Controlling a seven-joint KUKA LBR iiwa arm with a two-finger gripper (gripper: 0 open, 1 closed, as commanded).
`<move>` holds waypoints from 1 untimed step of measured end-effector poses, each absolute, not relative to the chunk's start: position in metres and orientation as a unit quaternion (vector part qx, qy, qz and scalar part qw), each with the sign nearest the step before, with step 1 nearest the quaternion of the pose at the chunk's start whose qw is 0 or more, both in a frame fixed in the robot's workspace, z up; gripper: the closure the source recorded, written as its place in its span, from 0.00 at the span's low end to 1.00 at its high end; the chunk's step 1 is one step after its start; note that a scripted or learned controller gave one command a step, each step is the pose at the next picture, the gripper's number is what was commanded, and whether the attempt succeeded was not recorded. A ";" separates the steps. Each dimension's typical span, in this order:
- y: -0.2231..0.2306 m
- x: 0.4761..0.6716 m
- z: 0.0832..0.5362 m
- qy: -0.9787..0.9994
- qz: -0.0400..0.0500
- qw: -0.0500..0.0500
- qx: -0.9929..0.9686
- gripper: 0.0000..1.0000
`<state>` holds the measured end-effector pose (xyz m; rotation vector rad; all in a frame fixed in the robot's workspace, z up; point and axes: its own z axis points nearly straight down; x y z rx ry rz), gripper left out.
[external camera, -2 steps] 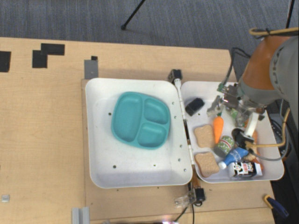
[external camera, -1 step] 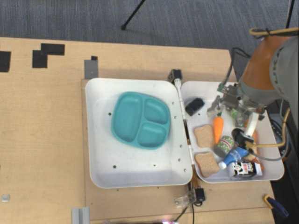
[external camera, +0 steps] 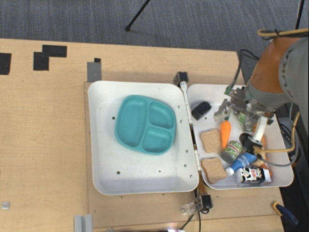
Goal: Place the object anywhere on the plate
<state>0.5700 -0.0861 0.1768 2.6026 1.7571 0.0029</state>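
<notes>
A teal plate with three compartments lies in the left bin, with nothing on it. The right bin holds an orange carrot, a black object, two bread slices, a green can, a blue bottle and a small black-and-white carton. My gripper hangs over the upper part of the right bin, just above the carrot's top end and to the right of the black object. Nothing visible is gripped in it.
A raised rim with a black clamp at its top divides the two bins. The arm comes in from the right over the right bin's edge. Bare wooden bench lies left of the bins.
</notes>
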 end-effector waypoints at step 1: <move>-0.086 0.570 0.177 0.560 0.001 0.001 0.829 0.00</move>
